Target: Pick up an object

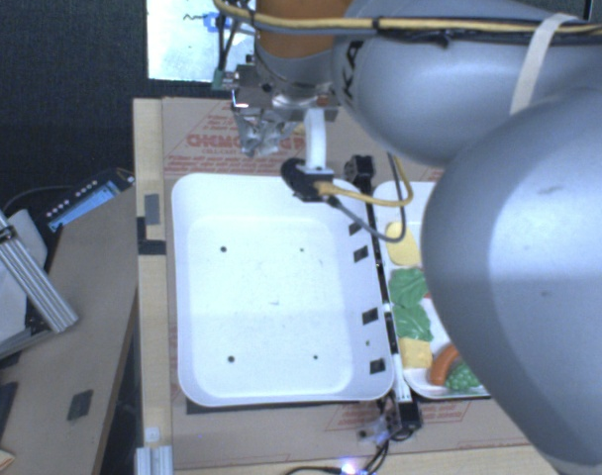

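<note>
Jaws (261,139) hang above the far edge of the left bin (271,384), their state indiscernible, while the toy food (412,310) to be picked lies in the right bin (420,389), largely under the arm (499,166).

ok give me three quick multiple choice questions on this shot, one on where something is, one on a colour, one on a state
1. Where are the toy food items?
A. the bin on the view's left
B. the bin on the view's right
C. the cardboard beyond the bins

2. What colour is the leafy item?
A. green
B. blue
C. purple

3. How is the arm posed?
A. wrist up above the far edge of the left bin
B. pressed into the left bin's floor
C. parked off the bench

Key: B, the items lie in the right bin beside the arm. A, the leafy item is green. A, the gripper is over the cardboard at the left bin's far rim.
</note>
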Robot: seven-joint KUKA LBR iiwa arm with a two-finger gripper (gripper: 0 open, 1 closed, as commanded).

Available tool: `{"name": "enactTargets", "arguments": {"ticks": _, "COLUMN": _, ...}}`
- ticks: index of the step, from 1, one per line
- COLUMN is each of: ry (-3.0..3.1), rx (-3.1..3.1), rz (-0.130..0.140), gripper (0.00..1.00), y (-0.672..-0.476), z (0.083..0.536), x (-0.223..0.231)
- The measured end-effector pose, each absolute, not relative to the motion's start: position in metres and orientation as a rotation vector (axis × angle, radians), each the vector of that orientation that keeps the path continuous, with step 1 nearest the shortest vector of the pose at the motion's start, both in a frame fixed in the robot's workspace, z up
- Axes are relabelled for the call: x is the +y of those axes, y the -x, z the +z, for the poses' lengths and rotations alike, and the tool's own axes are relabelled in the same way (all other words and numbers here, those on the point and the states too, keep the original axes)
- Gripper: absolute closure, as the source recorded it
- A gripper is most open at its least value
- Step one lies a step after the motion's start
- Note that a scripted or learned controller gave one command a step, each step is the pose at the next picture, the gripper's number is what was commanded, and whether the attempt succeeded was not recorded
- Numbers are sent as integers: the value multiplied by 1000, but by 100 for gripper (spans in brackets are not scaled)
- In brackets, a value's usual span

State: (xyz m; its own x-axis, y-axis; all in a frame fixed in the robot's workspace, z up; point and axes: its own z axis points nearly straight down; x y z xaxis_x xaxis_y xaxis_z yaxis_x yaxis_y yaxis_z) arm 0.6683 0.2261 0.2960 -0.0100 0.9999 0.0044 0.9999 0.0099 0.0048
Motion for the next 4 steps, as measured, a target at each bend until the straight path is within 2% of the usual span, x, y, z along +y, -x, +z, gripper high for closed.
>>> {"name": "enactTargets", "arguments": {"ticks": 2, "ry": -2212, "rx": 2228, "rz": 9, "gripper": 100, "y": -669, "z": 369, "x": 235}}
{"name": "enactTargets", "arguments": {"ticks": 3, "ry": -2213, "rx": 2231, "rz": 6, "gripper": 100, "y": -602, "z": 390, "x": 235}}
{"name": "enactTargets", "arguments": {"ticks": 4, "ry": -2213, "rx": 2229, "rz": 7, "gripper": 100, "y": -598, "z": 428, "x": 234}}
